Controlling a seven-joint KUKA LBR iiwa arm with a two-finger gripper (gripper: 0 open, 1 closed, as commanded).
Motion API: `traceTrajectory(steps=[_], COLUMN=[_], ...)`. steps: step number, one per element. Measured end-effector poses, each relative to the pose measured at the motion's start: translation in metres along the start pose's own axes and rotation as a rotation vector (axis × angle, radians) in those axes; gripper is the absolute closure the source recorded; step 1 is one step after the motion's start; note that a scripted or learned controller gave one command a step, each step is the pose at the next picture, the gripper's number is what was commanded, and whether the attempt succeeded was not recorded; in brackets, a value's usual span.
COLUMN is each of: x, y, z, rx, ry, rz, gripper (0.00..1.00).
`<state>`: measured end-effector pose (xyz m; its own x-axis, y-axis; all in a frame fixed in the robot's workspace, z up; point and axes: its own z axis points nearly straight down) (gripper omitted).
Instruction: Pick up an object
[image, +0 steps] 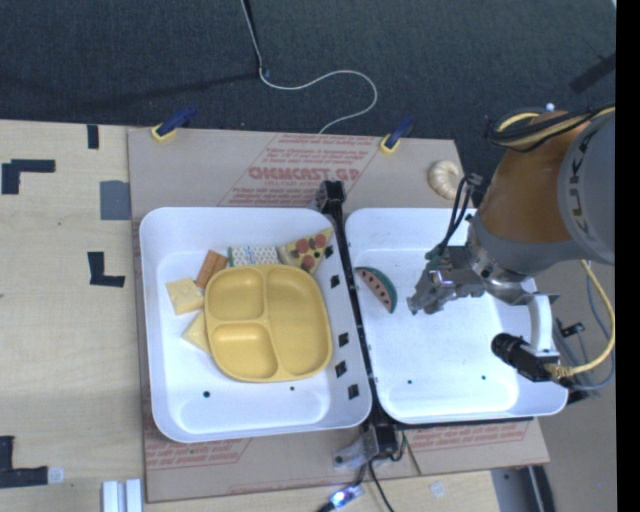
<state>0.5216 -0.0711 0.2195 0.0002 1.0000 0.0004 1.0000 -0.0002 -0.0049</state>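
Reaching in from the right, the grey arm with its orange band hangs over the right-hand shallow white bin. The claw sits low above the bin's upper middle, its dark metal parts bunched together; cannot tell from this angle how it is set. Nothing visible is gripped in it.

Nearest object: a small watermelon-slice toy, red flesh with green rind, lying on the right bin's floor near its left wall, just beside the claw but apart from it.

Left-hand shallow white bin carries a yellow plastic divided plate with three compartments, flat, roughly central. Around the plate's upper and left edges: a pale square cracker-like piece, an orange-brown rectangular piece, a small patterned flat piece, and a pizza-slice toy with coloured toppings against the bin's right wall.

Both bins rest on a brown cardboard sheet with red lettering on the desk. A tan rounded object lies on the cardboard beyond the right bin's far edge. A thin white cable loops over the dark floor behind.
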Motion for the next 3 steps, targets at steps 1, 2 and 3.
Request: traceTrajectory(steps=[1,2,3], x=[0.029,0.026,0.032], y=[-0.032,-0.034,-0.032], z=[-0.014,-0.014,0.006], rx=[0.000,-0.001,0.000], ry=[0.001,0.001,0.000], rz=[-0.003,-0.002,-0.001], gripper=[1.00,1.00,1.00])
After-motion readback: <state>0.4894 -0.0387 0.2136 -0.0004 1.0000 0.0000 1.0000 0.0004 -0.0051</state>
